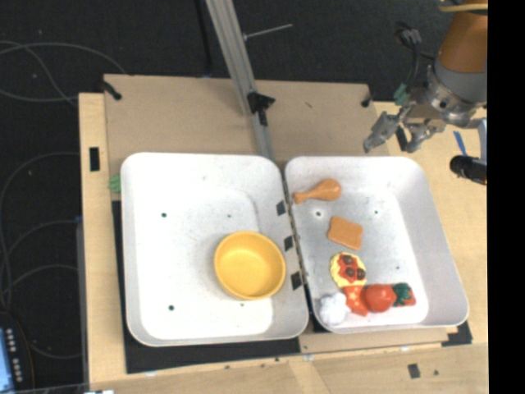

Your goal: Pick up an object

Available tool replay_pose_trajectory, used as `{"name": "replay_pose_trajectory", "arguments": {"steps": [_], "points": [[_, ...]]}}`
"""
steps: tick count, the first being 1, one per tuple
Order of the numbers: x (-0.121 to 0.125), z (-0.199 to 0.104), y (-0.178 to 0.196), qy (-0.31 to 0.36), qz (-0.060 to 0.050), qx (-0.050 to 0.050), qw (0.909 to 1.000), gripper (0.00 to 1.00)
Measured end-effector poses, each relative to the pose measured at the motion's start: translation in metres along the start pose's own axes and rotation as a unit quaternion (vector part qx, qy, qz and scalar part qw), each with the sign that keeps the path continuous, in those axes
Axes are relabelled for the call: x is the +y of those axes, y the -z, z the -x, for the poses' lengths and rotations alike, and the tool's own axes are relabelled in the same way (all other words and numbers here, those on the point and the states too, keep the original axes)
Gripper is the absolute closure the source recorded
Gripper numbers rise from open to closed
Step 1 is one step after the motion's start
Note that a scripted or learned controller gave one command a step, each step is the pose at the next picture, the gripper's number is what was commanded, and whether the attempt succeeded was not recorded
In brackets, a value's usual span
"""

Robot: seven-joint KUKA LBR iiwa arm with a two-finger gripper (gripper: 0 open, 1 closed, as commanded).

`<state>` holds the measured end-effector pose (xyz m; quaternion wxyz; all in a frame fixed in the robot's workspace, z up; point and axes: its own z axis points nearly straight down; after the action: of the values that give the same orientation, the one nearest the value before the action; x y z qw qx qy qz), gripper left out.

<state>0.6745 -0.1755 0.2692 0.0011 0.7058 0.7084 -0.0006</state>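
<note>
Well below the jaws: drumstick (318,191).

- Even, fairly bright light falls from above; both white bins (205,179) glow almost washed out, faintly speckled.
- Shadows are short and soft, seen beneath the yellow bowl (249,264).
- The floor beyond the tabletop (180,113) is near black.
- The arm's hand (398,130) looks slightly blurred; overall sharpness is modest and grainy.

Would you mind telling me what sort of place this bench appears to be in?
Probably a robotics lab: two shallow white bins on a cardboard-covered bench, toy food like a plastic drumstick and a yellow bowl, loose cables on dark floor, and a grey-and-orange arm's gripper.
</note>
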Motion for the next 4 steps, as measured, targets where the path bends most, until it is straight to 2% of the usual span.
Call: {"name": "replay_pose_trajectory", "arguments": {"steps": [1, 2, 3, 4], "points": [[0.0, 0.001, 0.0, 0.0, 0.0, -0.001, 1.0, 0.0], [0.004, -0.003, -0.044, 0.001, -0.002, 0.0, 1.0, 0.0], [0.006, 0.008, -0.091, -0.002, -0.002, -0.001, 1.0, 0.0], [0.008, 0.01, -0.153, -0.001, -0.003, -0.001, 1.0, 0.0]]}}
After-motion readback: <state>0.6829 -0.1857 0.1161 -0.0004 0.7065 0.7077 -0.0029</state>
